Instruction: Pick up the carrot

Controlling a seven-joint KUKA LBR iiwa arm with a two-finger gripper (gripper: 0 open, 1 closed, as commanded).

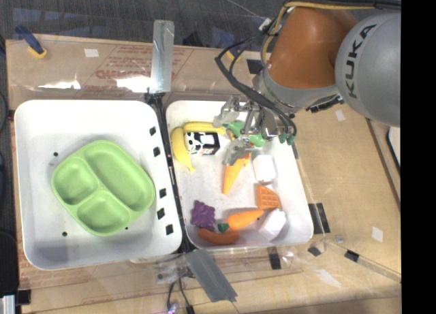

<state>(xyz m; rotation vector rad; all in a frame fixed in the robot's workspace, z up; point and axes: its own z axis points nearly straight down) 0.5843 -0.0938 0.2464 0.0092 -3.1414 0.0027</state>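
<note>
The carrot is an orange cone lying in the right bin, tip pointing toward the near side. Its green leafy end lies under the gripper. My gripper hangs directly over that leafy end at the far middle of the right bin, and its metal parts cover the carrot's top. The grey arm with its orange band comes in from the upper right. A second, smaller orange carrot-like piece lies near the bin's front wall.
The right bin also holds a banana, a black-and-white item, purple grapes, a sausage, a waffle and two white pieces. A green divided plate sits in the left bin.
</note>
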